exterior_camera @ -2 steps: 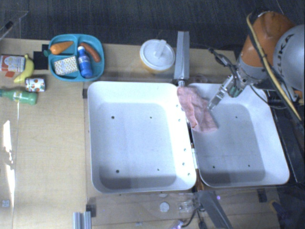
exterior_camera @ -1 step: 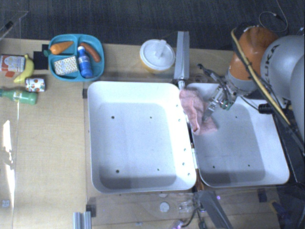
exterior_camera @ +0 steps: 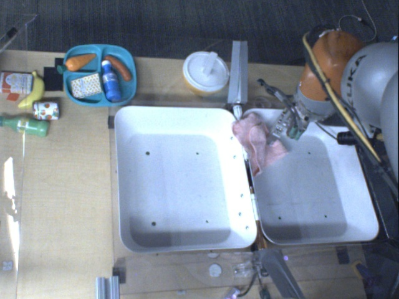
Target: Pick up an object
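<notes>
While the pink cloth (exterior_camera: 257, 143) lies bunched in the right bin's (exterior_camera: 324, 223) far left corner, the end effector (exterior_camera: 288, 128) hovers at its edge; grip state unclear, lift undone.

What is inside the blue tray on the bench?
The blue tray holds a carrot, a blue bottle, a sausage and a patterned pad. Anything beneath them is hidden.

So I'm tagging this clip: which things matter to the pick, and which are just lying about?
In the job:
pink cloth in the right bin
claw beside it

Lying about:
left bin
blue tray
lidded cup
banana
green bottle
</notes>
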`<state>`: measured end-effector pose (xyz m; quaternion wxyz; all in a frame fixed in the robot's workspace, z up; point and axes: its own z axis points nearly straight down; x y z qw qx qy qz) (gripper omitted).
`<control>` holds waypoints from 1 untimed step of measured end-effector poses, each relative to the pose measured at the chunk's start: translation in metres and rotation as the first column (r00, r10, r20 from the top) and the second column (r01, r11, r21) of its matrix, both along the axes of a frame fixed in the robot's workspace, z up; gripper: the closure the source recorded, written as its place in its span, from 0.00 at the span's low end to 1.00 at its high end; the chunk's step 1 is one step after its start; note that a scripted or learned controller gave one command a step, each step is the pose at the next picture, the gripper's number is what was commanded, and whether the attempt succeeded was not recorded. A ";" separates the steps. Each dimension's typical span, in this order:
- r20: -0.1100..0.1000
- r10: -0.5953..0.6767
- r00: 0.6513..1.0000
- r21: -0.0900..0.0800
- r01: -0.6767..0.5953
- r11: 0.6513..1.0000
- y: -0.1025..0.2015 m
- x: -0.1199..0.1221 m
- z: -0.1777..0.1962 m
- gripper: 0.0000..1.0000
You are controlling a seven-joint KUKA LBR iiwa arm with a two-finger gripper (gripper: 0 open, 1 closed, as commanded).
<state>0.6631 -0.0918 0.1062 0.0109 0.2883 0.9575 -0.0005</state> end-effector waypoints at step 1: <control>-0.011 -0.091 0.996 0.008 0.091 0.996 0.070 -0.031 0.081 1.00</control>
